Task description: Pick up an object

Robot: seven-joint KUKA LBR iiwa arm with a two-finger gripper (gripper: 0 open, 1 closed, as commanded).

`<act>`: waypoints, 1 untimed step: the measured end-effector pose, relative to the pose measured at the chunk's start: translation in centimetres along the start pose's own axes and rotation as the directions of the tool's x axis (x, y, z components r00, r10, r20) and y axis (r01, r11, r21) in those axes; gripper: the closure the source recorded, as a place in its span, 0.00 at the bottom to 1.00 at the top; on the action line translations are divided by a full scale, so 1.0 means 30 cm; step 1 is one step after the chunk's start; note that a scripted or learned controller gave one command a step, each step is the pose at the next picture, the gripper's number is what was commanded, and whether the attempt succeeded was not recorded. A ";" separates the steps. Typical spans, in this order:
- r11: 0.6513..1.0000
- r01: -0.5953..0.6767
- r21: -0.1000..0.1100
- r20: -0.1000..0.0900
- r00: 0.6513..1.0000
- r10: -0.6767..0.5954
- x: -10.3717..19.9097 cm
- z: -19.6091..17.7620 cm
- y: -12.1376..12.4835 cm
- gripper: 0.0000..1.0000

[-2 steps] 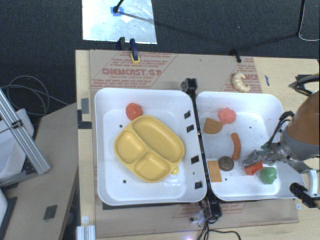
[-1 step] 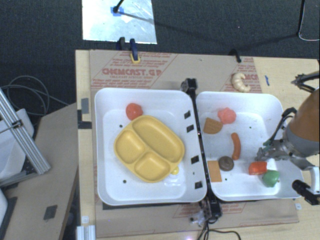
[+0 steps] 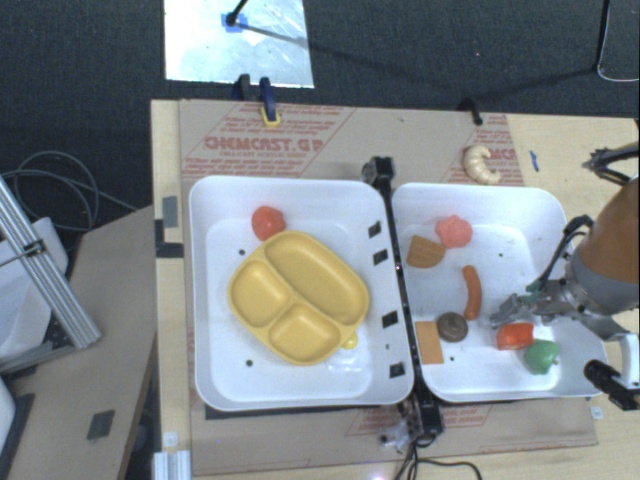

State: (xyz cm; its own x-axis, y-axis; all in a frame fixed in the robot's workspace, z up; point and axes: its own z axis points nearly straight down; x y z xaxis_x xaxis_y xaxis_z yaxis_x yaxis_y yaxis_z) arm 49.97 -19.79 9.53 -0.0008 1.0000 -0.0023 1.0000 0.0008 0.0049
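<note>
Two shallow white bins sit side by side on a brown board, divided by a dark ridge with black clips. The left bin (image 3: 215, 368) holds a yellow tray (image 3: 298, 295), smooth plastic with three rounded compartments, lying at a slant across the middle. A small red tomato (image 3: 267, 221) sits just beside the tray's upper left corner. Open floor remains along the left bin's left wall and bottom edge.

The right bin (image 3: 480, 196) holds loose toy food. A pink round piece (image 3: 454, 231) lies near the top, with a brown wedge (image 3: 425, 253) just left of it. An orange sausage (image 3: 471, 291), long and slightly curved, lies in the middle. A dark brown disc (image 3: 452, 327) lies below it, touching a flat orange square (image 3: 429, 342) at the ridge. A red-orange chunk (image 3: 515, 336) and a green ball (image 3: 541, 356) sit near the lower right corner, close together. The upper right of this bin is bare.

The gripper (image 3: 510, 311) reaches in from the right, low over the red-orange chunk; I cannot tell its state. Outside the bins, a pale curled piece (image 3: 482, 164) lies on the board above the right bin.
</note>
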 end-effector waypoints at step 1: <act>1.000 0.000 0.004 -0.002 1.000 0.000 -0.030 0.037 -0.043 0.00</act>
State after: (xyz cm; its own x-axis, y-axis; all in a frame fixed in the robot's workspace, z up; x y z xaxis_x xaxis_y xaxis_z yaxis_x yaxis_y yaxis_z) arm 48.68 -20.70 8.42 -0.0004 1.0000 -0.0002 1.0000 0.0004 0.0004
